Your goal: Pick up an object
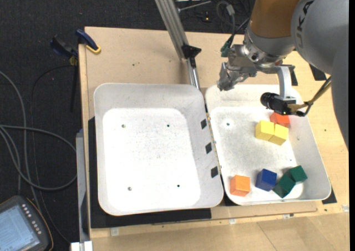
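My gripper (226, 82) hangs over the far left corner of the right bin (244, 103), well above the bin floor, with nothing visible between its fingers. In that bin lie two yellow blocks (272, 131) side by side, a red-orange block (280, 119) just behind them, an orange cube (240, 185) near the front rim, a blue cube (267, 179) to its right, and two green blocks (291, 180) at the front right. All the blocks lie to the right of and nearer than the gripper.
The left bin (150, 150) lies beside the right one, with black clips on their shared edge. A slanted metal pole (172, 19) stands behind the bins. A black fitting (274, 101) on the arm hangs over the right bin's far side.
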You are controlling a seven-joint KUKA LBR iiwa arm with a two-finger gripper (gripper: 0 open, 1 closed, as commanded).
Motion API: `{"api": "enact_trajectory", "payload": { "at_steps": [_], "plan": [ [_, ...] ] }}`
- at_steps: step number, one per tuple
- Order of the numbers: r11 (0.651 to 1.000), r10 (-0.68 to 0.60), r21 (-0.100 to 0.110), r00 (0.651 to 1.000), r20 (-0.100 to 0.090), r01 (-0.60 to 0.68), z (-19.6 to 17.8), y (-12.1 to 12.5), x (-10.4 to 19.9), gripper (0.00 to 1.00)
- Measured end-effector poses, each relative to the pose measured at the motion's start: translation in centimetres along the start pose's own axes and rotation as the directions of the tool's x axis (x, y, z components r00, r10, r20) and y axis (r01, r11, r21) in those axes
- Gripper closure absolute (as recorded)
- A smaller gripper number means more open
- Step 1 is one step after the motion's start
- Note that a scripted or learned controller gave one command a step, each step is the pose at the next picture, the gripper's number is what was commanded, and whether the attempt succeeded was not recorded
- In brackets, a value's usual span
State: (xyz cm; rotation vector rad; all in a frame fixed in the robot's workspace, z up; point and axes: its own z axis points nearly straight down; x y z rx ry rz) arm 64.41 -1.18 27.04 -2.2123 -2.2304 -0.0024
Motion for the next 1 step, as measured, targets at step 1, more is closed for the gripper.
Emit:
{"api": "enact_trajectory", "payload": {
  "at_steps": [1],
  "plan": [
    [1.000, 0.000, 0.003, 1.000, 0.000, 0.000, 1.77, 0.68, 5.52, 1.00]
  ]
}}
